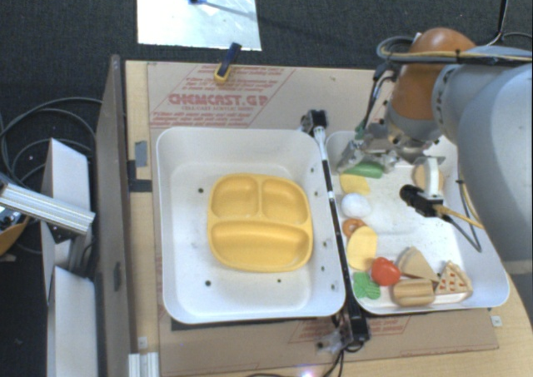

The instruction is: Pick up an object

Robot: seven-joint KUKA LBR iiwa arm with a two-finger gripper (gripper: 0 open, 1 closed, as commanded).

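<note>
Green on top and yellow beneath, the small toy food piece (363, 171) lies in the right bin (398, 230) at about 11 o'clock on its floor, close to the wall shared with the left bin (185, 225). The claw (372, 151) hangs just above it, at the piece's 1 o'clock. Whether the claw is wide or narrow I cannot tell, since the wrist hides its working end, and nothing can be seen held in it.

I judge the piece to be light, hollow plastic. It looks stiff and smooth, so it could skid or pop out under an off-centre squeeze. It looks long and low, so the surest hold should be across its short width, at mid-length.

Neighbours crowd it. A pale yellow piece (353, 186) touches or nearly touches it at 7 o'clock, and a white egg (356, 205) sits just beyond that. The shared wall stands near at 9 o'clock and leaves little room on that side. A yellow disc (361, 247), a red tomato (385, 271), a bread slice (416, 262) and a wedge (452, 279) lie well apart toward the bin's 6 o'clock end. A yellow divided plate (258, 221) lies in the left bin, clear of the work.
</note>
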